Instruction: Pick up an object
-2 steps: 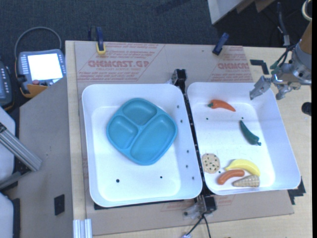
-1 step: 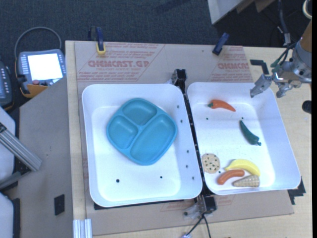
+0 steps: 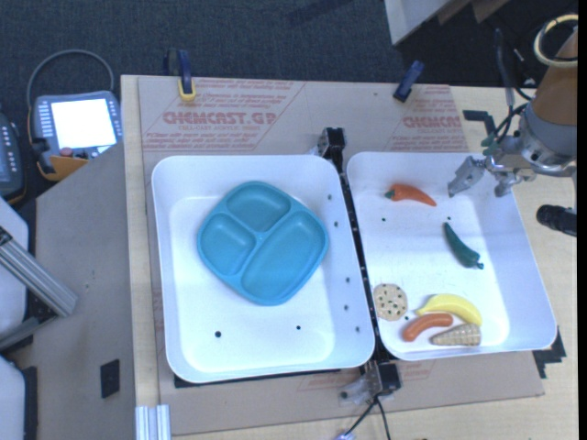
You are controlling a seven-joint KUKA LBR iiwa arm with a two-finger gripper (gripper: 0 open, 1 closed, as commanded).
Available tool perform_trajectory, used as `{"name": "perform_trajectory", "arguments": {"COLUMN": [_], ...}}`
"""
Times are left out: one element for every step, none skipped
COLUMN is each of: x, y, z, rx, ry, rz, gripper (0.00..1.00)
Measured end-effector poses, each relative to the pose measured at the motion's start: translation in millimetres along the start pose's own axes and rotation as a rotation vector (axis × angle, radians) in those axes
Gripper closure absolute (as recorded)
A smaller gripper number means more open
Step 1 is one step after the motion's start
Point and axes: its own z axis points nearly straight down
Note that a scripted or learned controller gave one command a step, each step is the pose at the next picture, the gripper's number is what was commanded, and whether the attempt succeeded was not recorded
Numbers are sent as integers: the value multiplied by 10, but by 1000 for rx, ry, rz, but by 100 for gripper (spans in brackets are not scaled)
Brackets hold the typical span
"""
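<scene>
Two white bins sit on cardboard: left bin (image 3: 174, 246) holds a blue plate (image 3: 263, 242). My claw (image 3: 484, 180) hangs released, grasping nothing, over right bin (image 3: 523, 246), near the carrot (image 3: 411, 194).

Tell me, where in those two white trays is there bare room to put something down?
Left bin: a bare strip along the front below the blue plate. Right bin: bare middle between the carrot, green pepper and cookie. Crowded: its front corner, where banana, sausage and cone bunch together.
</scene>
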Motion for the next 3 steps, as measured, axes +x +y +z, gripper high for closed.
{"name": "perform_trajectory", "arguments": {"x": [11,16,16], "y": [9,8,19], "z": [640,718,599], "rx": [5,1,-3], "ry": [2,0,-1], "rz": [-1,-1,-2], "gripper": [0,0,100]}}
